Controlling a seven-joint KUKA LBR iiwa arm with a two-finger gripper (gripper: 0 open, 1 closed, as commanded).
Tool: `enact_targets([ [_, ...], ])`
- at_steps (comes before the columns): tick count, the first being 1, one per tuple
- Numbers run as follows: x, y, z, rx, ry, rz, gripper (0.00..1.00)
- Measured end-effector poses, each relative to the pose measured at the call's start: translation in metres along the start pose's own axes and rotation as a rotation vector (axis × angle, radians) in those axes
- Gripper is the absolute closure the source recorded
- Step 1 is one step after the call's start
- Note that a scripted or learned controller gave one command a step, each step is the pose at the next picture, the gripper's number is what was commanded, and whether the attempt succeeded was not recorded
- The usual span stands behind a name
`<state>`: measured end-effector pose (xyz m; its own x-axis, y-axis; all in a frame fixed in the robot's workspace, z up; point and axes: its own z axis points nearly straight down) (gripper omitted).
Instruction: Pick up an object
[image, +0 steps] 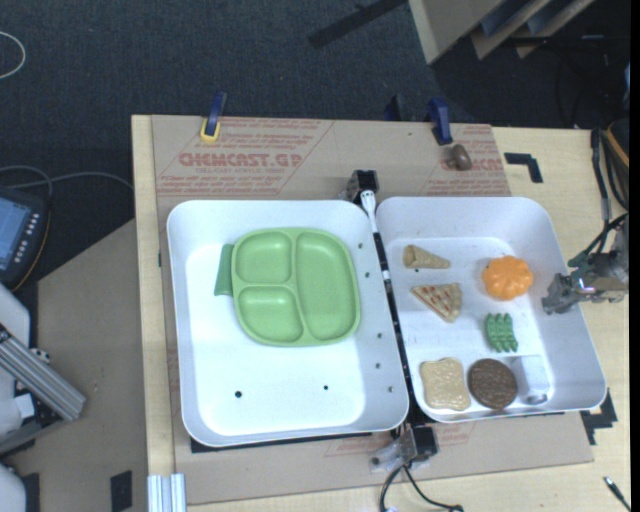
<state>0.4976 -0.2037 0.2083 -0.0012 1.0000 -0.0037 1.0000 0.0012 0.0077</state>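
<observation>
Meanwhile, gripper (572, 290) at the right bin's (575, 345) rim, jaw state unclear, near the round orange pumpkin toy (507, 278).

green plate (296, 285) left bin (190, 330); toy foods right bin (560, 330).

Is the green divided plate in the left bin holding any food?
Empty: the green divided plate shows three bare compartments; the toy foods lie in the right bin.

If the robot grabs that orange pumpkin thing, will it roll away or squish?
The pumpkin looks round and bumpy, so a nudge could probably make it roll a little across the white bin. It looks like a toy, so likely light and fairly firm. Its curved sides might slip between the gripper unless squeezed across the middle.
</observation>
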Motion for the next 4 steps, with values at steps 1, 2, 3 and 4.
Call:
enact_targets([
  [1, 0.0, 0.001, -0.017, 0.004, 0.001, 0.0, 1.0],
  [2, 0.047, 0.025, -0.011, 0.005, 0.002, -0.003, 1.0],
  [3, 0.092, 0.047, -0.009, 0.005, 0.003, -0.003, 1.0],
  [4, 0.149, 0.064, -0.003, 0.005, 0.004, -0.005, 1.0],
])
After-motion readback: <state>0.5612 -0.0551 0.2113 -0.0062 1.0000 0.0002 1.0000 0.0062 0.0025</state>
